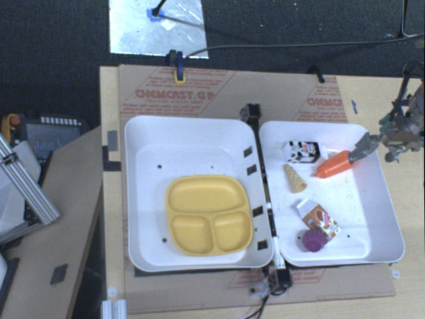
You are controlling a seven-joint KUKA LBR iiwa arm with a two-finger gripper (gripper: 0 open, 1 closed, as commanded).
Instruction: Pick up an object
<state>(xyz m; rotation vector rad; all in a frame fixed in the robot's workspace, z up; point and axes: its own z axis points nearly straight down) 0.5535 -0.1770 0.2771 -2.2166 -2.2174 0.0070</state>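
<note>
The right bin holds several small things. An orange carrot lies near its upper right, and a black-and-white carton sits to the carrot's left. A tan cone lies below the carton. Nearer the front are a small brown-and-white box and a purple ball. My gripper hangs over the bin's right rim, just right of the carrot. It is open with nothing between its fingers, and one dark finger points down-left at the carrot's right end.
The left bin holds a yellow divided plate. A black hinge strip runs between the two bins. Cables and a foil sheet lie beyond the bench's far edge.
</note>
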